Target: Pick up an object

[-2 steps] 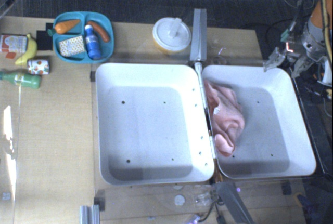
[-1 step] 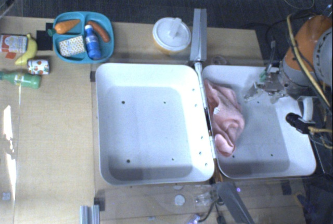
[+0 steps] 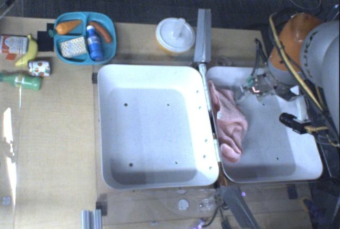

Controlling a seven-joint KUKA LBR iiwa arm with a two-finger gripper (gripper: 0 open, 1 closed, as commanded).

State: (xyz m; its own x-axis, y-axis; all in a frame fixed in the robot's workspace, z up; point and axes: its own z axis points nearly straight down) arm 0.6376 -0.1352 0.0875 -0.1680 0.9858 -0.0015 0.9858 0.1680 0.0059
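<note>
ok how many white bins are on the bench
2. The left bin sits mid-bench; the right bin is beside it, holding a pink cloth along its left wall.

Soft, even overhead light, faint shadows inside the bins (image 3: pixel 106 132), slight blur, perhaps glare at left.

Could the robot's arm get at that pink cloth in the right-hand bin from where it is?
Probably yes. The pink cloth lies uncovered against the right bin's left wall, and the gripper hangs over that same bin, just to its right, with nothing between them.
</note>
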